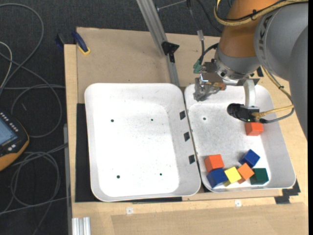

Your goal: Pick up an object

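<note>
Blocks (234, 170) are the candidate objects: a cluster of small coloured cubes lies at the near end of the right bin (274, 131). It comprises an orange cube (213, 161), a blue cube (216, 177), a yellow cube (232, 175), a second orange cube (245, 171), a further blue cube (251, 157) and a dark green cube (260, 176). A lone orange-red block (254, 128) sits apart from them, further up the same bin near its right wall.

Judged by appearance, these are light, rigid pieces with flat, matte faces. They should neither deform nor slip readily. Two opposite flat faces offer the proper hold. The clustered cubes touch or nearly touch one another, leaving little room for fingers; the lone block stands free on all sides and is the easier candidate.

The gripper (201, 93) hangs at the far end of the right bin, near the divide with the left bin (132, 141), well apart from every block. Nothing is seen within it; its opening cannot be determined.
</note>
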Tool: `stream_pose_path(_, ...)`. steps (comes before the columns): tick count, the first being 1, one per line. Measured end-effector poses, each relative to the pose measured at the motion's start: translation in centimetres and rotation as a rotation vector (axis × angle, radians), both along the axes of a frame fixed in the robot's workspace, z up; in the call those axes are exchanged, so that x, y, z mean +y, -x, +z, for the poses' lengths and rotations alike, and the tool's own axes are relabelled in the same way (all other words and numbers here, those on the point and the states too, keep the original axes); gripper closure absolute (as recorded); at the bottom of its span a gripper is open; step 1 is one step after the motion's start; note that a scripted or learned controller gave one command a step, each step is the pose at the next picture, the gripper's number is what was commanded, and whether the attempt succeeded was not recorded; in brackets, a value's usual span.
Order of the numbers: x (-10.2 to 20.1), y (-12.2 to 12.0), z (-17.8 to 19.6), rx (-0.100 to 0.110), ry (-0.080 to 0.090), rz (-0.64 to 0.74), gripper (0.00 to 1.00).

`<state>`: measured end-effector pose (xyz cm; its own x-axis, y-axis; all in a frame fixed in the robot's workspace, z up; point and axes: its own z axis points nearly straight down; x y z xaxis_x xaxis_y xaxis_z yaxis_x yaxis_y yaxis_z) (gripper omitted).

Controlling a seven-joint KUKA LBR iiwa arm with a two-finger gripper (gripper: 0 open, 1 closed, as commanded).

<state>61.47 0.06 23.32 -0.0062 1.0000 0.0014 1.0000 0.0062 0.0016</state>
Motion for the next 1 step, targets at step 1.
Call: stream_pose_path(1, 6.07, -2.45, 0.22, -0.002, -0.002, 0.002, 1.0)
